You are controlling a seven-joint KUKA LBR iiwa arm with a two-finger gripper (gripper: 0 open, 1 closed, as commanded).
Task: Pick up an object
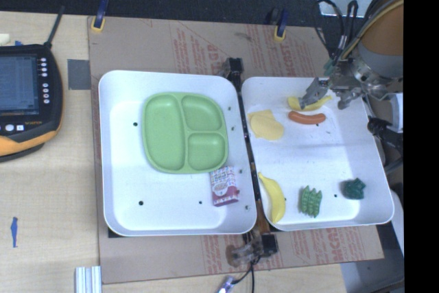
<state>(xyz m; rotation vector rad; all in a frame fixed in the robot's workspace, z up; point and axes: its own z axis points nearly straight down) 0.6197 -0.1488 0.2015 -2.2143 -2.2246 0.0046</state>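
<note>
The tool (317, 94) sits low over a yellow piece (306, 104) in the right bin (363, 168); its grip state cannot be told. Before lifting, it should centre on that piece, clear of the sausage (306, 118) just beside.

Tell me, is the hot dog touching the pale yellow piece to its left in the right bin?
Apart. The camera view shows bare white bin floor between the hot dog and the pale yellow piece.
</note>
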